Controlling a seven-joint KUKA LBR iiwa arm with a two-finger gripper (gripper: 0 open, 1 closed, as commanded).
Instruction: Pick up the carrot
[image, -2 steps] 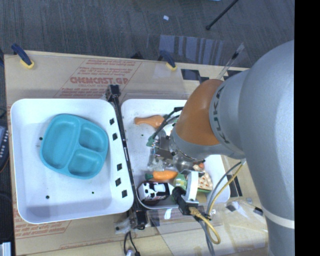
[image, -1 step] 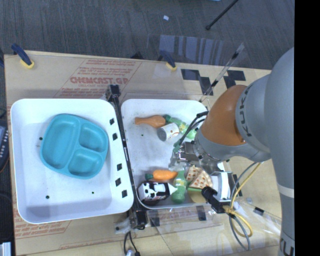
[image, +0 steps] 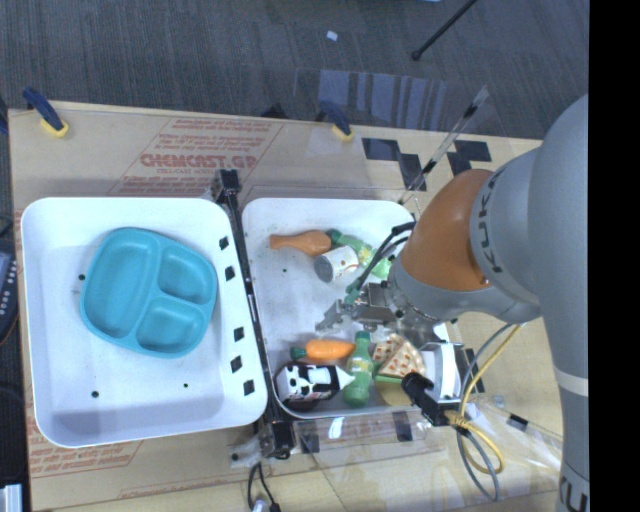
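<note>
Camera view: looking down at a cardboard-covered worktop (image: 300, 150) with two white bins side by side.
Left bin (image: 50, 300): just a blue divided plate (image: 148, 290) sitting in the middle.
Right bin (image: 290, 290): all the toy food is piled toward its near-right corner.
Carrot (image: 330, 351): small orange one lying on its side near the bin's near edge, green top end pointing right. A black-and-white cow-pattern toy (image: 305, 384) sits just on the near side of it, and a pizza slice (image: 397, 357) is just to its right.
Other stuff: a chicken drumstick (image: 301, 241) up near the far edge, and a small can (image: 337, 263) beside it.
Jaws (image: 355, 310): hanging low just on the far side of the carrot, right above the clutter. Can't tell if they're open or closed, the wrist hides too much.
Handling guess: looks like hard plastic, light, stiff, probably a bit slick and happy to roll. I'd pinch it across the fat middle, not the tapered tip, since the neighbours crowd both ends.
</note>
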